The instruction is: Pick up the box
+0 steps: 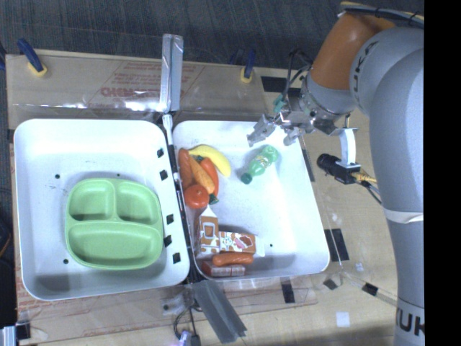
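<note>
**Box untouched at near-left corner of right bin; gripper high at far rim**

Left bin (29, 193): holds one green divided tray (114, 222), lying flat near the middle. Nothing stacked on it. Not part of the job.

Divider between bins: a grey metal bar (171, 71) runs up from the shared wall toward the far edge of the bench.

Right bin (302, 215): goods crowd its left wall, likely slid or dropped there. From far to near: banana (215, 157), carrot-like orange pieces (196, 170), a tomato (196, 195). Then the box (222, 242), a small printed carton lying on its side in the near-left corner, one end close to the left wall, its near side touching a sausage-like red item (229, 260). Tight neighbours on two sides; my guess is a grasp across its free faces is the cleaner option.

Further right, a green bottle (259, 163) lies tilted on the bin floor, apart from the pile.

Gripper (275, 127): sits over the far rim of the right bin, just beyond the bottle, well apart from the box. Fingers read as spread, with nothing between them. Wrist angled leftward into the bin; orange band (344, 45) above it, the grey arm (396, 121) filling the right side, coming in from the bench's right. Pick not yet begun, by my reading.
</note>
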Robot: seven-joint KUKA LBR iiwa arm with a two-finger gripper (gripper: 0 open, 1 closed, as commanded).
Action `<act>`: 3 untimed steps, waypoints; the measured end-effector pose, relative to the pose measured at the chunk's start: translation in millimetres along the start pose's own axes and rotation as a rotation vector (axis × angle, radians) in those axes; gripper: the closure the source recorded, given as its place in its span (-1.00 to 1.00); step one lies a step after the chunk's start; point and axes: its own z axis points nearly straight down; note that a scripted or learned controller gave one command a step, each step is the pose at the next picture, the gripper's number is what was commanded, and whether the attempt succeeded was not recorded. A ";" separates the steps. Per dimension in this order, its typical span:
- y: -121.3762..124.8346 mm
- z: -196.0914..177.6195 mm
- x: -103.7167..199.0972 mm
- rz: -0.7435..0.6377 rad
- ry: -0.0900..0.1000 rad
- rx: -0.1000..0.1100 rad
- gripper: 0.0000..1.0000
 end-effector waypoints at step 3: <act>-55.9 -90.7 -13.1 -0.151 -0.002 -0.004 -1.00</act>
